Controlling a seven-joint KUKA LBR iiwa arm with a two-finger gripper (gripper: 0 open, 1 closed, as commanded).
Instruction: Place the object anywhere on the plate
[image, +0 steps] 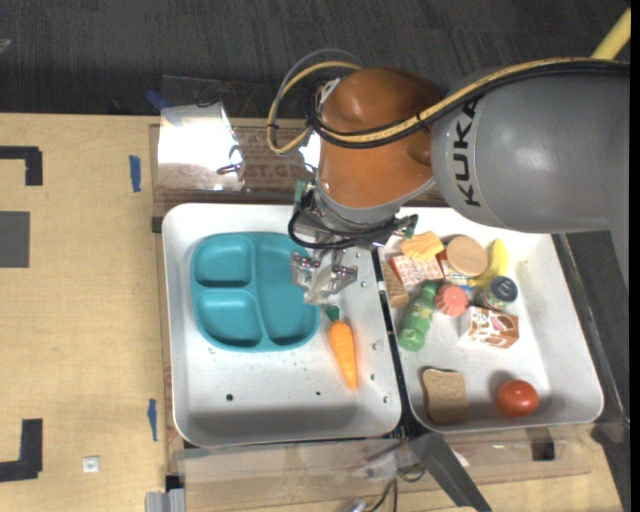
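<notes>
The blue plate (245, 290), with three compartments, lies in the left bin (200, 390) toward its back left. An orange carrot (343, 354) with a small green top lies on the bin floor just right of the plate's front right corner, pointing toward the front. My gripper (322, 282) hangs over the plate's right edge, just behind the carrot's green end. The carrot is on the bin floor, not on the plate. The orange wrist band and grey arm hide the bin's back right part.
The right bin (570, 400) holds several food items: a green bottle (417, 318), a red tomato (517, 397), a slice of bread (446, 393), a red box (415, 270), a round bun (466, 257) and small packets. A foil-like bag (195, 150) lies behind the left bin.
</notes>
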